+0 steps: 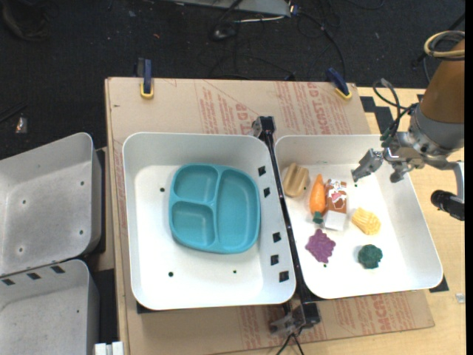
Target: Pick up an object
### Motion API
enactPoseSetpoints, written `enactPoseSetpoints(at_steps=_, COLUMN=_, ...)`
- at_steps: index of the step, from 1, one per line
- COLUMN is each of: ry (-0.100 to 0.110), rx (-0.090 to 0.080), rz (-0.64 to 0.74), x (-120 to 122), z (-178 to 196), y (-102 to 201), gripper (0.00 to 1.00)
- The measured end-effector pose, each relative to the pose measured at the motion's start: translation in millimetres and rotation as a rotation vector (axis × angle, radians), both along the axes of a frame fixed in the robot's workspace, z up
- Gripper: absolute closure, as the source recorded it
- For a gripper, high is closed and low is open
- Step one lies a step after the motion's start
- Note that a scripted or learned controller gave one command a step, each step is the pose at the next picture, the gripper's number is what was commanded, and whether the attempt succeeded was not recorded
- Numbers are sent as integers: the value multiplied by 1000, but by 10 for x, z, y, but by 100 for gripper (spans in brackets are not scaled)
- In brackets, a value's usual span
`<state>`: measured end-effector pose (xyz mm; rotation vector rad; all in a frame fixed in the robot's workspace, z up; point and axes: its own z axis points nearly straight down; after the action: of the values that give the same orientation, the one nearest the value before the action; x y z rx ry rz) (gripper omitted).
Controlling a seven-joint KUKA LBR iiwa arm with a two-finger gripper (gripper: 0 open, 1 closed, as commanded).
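Toys lie loose in the right bin (414,220): nearest are a green broccoli (370,256) and purple grapes (321,245), then a yellow corn piece (365,220), a carrot (318,193) and a tan bread piece (295,180). Left bin (148,272) holds a teal divided plate (215,207). Farther back, the jaws (382,166) hang spread over the right bin's far side, pinching nothing.

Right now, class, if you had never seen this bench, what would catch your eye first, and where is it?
The teal divided plate stands out most, lying alone in the left bin. Next come the small toy foods clustered in the right bin: an orange carrot, yellow corn, purple grapes and green broccoli. The gripper hangs over that bin's far right corner.
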<state>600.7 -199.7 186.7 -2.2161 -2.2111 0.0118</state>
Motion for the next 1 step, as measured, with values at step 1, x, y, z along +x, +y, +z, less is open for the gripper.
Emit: enactPoseSetpoints(at_steps=1, ry=-14, rx=-3, rz=3, x=35, z=84, y=6, gripper=0)
